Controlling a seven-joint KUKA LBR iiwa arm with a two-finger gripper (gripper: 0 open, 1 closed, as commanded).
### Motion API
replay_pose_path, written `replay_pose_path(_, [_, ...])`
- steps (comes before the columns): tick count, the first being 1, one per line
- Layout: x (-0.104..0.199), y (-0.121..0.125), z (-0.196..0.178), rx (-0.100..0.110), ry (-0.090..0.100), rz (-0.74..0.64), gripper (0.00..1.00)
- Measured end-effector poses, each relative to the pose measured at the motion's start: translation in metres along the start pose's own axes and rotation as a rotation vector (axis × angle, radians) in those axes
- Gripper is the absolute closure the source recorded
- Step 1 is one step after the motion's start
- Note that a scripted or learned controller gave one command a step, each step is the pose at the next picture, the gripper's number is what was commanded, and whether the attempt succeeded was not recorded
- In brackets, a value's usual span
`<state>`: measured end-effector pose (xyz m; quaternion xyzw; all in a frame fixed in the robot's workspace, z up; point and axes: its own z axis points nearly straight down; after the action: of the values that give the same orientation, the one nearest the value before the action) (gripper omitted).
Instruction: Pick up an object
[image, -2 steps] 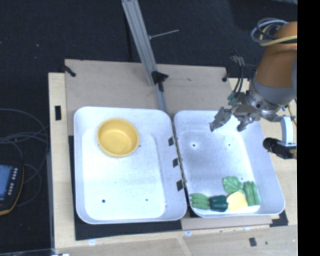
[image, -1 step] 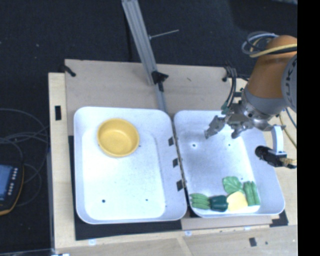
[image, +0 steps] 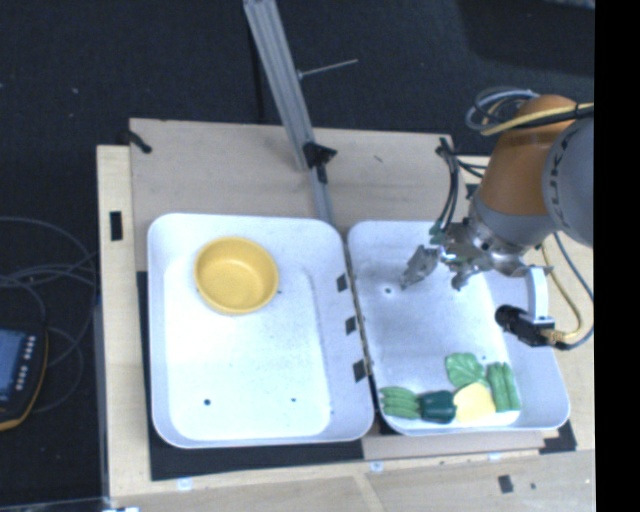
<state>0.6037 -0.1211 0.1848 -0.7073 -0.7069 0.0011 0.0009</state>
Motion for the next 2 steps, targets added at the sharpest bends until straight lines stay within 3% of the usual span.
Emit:
replay_pose_path(1, [-0.003,0.003,0.043,0.0,0.0,0.0,0.0])
replay_pose_path(2, [-0.003,0.005,0.03,-0.005,0.001,0.001,1.0])
